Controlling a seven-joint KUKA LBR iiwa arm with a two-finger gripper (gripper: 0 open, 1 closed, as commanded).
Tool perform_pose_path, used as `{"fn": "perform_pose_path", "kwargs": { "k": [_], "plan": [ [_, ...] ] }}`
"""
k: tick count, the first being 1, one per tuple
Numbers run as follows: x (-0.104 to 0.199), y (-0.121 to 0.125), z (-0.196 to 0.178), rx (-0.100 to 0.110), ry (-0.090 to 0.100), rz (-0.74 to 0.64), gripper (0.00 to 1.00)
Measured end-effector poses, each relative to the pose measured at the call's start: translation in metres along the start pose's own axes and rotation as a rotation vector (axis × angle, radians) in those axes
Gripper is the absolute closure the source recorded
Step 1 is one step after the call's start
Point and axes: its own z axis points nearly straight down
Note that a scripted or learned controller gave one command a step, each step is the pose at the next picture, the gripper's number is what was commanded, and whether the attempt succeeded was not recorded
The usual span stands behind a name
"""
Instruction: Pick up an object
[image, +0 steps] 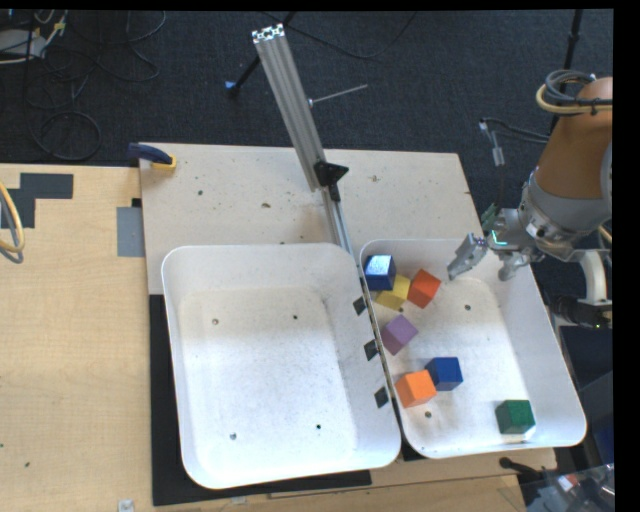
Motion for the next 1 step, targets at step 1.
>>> {"fn": "perform_pose_path", "kwargs": {
  "k": [1],
  "plan": [
    [0.0, 0.0009, -0.0029, -0.005, -0.001, -0.002, 0.0]
  ]
}}
